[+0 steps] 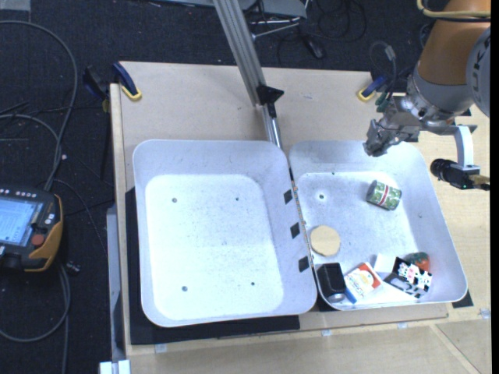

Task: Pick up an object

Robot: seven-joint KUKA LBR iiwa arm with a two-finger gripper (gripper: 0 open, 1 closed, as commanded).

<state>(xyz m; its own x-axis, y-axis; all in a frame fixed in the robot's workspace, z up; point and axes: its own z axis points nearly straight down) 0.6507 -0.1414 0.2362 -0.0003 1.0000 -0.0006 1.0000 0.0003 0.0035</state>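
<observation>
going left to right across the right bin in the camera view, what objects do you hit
round tan wooden disc → black rectangular block → orange and white small packet → green and white can lying on its side → black, white and red patterned item. The tool hangs above the bin's far rim.

Position: one fixed camera above the bench (195, 92), set towards its near edge.
Facing: down at a slant; far edge at top of frame.
Range: middling; left bin (210, 232) and right bin (437, 209) both fit whole, dark floor (47, 68) around.
Arm (452, 45): enters from upper right.
Shared ground: single view, no overlap.
</observation>
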